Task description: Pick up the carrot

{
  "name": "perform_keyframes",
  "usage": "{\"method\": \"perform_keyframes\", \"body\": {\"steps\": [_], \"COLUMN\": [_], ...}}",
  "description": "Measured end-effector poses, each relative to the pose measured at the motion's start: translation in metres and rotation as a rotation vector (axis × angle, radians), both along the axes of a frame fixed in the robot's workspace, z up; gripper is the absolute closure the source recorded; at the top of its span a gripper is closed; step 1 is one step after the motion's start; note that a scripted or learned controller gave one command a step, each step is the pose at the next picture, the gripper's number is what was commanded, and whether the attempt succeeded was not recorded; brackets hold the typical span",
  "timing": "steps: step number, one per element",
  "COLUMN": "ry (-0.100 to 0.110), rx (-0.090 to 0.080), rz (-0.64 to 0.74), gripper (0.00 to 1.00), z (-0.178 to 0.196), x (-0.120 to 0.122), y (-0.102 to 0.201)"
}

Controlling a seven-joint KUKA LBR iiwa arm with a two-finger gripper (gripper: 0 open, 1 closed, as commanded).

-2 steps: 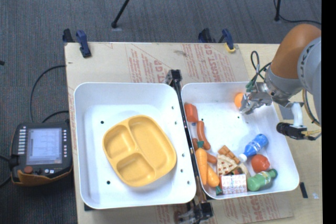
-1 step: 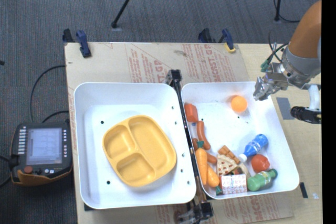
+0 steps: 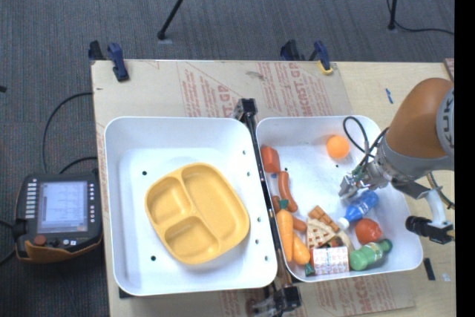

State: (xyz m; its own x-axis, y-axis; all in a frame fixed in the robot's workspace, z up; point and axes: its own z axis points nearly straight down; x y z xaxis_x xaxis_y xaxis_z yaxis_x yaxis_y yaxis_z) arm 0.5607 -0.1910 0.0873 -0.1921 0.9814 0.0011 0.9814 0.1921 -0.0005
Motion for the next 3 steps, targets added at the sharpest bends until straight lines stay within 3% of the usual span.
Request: {"method": "perform_keyframes", "body": {"steps": [1, 2, 3], "ry": [0.000, -0.002, -0.002], "rx": [0.000, 0.004, 0.002], "rz": [-0.002, -0.003, -0.006], "gripper": [0.00, 0.00, 1.00], "z": [0.000, 0.001, 0.011], "x": [0.000, 0.061, 0.060], "y": [-0.001, -0.020, -0.021]}}
